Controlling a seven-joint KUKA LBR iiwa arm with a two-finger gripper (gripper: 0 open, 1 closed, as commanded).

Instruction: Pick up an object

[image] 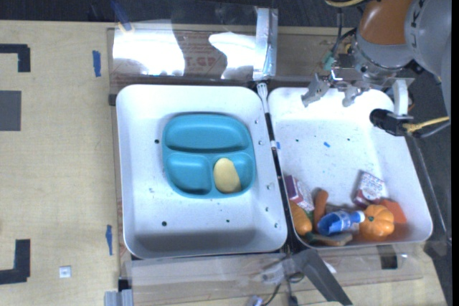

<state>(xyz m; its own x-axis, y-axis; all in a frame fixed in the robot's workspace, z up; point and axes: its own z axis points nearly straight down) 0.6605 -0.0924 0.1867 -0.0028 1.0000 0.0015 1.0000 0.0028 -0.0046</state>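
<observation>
Gripper (331,91), fingers spread and empty, at the right bin's (419,186) 12 o'clock edge; crowded objects (344,215) lie at 6 o'clock, where a descent risks pinching two together.

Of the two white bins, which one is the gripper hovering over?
The right-hand shallow white bin, holding the pile of small orange and blue items; the gripper hangs above its far edge. The left bin holds a blue divided tray.
</observation>
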